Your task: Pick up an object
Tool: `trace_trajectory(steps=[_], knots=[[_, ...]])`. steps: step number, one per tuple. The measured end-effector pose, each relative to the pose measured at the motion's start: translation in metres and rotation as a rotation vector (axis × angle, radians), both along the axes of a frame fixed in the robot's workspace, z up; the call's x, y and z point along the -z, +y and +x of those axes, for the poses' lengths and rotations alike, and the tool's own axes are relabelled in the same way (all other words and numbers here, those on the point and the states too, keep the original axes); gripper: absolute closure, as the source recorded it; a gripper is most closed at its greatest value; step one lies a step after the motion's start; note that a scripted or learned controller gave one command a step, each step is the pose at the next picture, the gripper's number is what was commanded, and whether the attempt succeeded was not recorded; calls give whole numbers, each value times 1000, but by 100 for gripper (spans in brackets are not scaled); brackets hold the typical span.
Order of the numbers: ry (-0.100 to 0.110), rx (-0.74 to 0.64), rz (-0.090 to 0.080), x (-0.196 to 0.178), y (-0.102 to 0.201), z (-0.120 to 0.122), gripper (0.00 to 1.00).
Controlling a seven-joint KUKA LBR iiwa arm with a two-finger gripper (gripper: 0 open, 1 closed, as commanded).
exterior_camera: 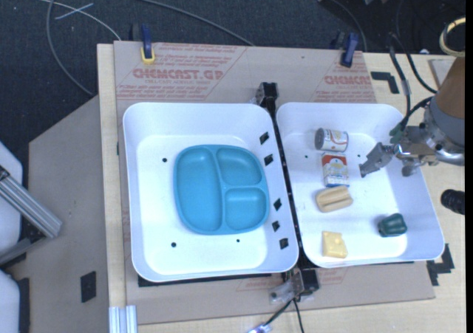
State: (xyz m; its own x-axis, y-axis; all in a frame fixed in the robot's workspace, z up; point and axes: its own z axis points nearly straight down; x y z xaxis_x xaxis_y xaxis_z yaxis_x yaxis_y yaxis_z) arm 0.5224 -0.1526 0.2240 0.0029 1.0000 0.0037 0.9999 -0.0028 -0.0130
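The right bin [377,116] holds a small can [332,139] lying on its side, a red and white packet [335,170], a tan bread roll [333,198], a yellow cheese wedge [334,244] and a dark green piece [392,225]. My gripper [389,162] hangs over the right part of this bin, to the right of the packet and above the green piece. Its two fingers [372,161] are spread apart with nothing between them.
The left bin [140,176] holds a blue divided plate [221,188]. Black clips sit along the divider [273,169] between the bins. Clamps [147,41] hold the board at the back. Cables run across the dark floor behind the bench.
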Motion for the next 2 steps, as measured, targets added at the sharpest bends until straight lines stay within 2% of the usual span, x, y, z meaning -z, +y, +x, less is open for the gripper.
trace_trajectory(steps=[1,2], knots=[[-12,-3,-2,-6,0,3,0],[-6,-3,-1,40,9,4,0]])
